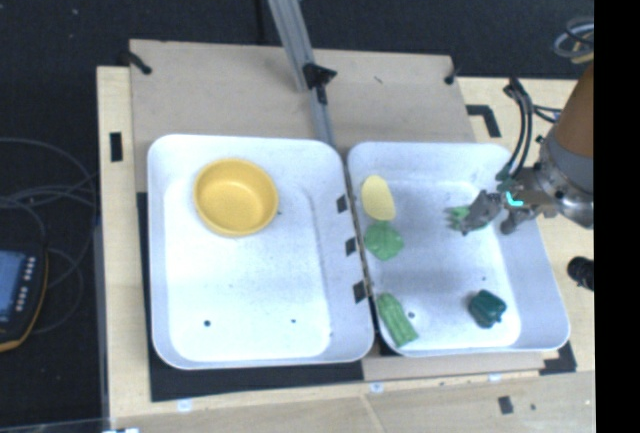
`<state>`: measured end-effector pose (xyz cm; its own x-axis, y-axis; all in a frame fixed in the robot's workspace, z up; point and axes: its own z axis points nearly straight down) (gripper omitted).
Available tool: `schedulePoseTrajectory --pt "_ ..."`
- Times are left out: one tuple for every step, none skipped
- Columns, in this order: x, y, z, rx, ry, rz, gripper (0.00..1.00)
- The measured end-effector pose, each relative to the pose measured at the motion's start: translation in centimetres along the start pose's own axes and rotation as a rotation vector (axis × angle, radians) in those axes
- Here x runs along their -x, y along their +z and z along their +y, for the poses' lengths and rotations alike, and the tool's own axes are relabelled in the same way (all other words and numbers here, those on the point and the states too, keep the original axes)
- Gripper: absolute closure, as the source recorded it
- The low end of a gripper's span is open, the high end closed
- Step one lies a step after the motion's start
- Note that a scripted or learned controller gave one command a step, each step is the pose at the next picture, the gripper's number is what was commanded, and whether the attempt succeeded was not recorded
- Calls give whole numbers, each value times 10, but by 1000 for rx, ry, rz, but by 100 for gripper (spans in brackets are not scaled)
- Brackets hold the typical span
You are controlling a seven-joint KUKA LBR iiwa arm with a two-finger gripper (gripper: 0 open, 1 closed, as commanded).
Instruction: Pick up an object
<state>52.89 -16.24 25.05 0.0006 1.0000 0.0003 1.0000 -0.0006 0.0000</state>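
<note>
My gripper [487,212] hangs over the upper right part of the right bin [520,341], reaching in from the right. A small green piece [458,215] lies right at its left tip, touching or nearly touching it; I cannot make out whether it is gripped. Elsewhere in the right bin are a pale yellow object [377,198] near the left wall, a light green lump [383,242] just below it, a long green object [397,319] at the front left corner and a dark green object [487,308] at the front right.
The left bin [240,321] holds a yellow bowl [236,197] in its back left part. A grey metal rail [285,6] runs from the top down to the divider between the bins. Cables [520,121] hang by the arm at the right.
</note>
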Motion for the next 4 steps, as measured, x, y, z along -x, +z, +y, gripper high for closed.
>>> schedulePoseTrajectory --pt "0 0 0 0 0 0 0" --pt "3 43 3 -3 0 0 0" --pt "-1 103 6 -5 0 0 0" --pt "0 150 6 0 0 -1 0"
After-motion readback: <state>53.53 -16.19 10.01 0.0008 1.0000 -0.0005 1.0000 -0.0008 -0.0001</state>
